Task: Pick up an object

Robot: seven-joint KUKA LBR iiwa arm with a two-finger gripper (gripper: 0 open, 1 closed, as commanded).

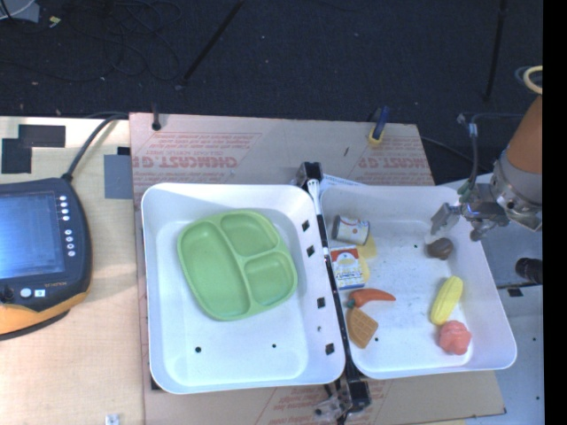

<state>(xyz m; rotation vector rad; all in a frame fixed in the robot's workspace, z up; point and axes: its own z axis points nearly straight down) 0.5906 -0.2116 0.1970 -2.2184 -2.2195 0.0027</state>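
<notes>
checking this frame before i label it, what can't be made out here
- End effector: too small and blurred in the camera view to tell open or shut.
- Arm: cut off by the right edge.
- Small box: label print too small to read.
- Can: label unreadable.
- Brown lump: too blurred to identify.

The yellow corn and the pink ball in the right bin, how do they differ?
The yellow corn is long and tilted; the pink ball is round. The corn lies farther from the bin's near rim than the ball. Both rest in the right bin, close together.
</notes>
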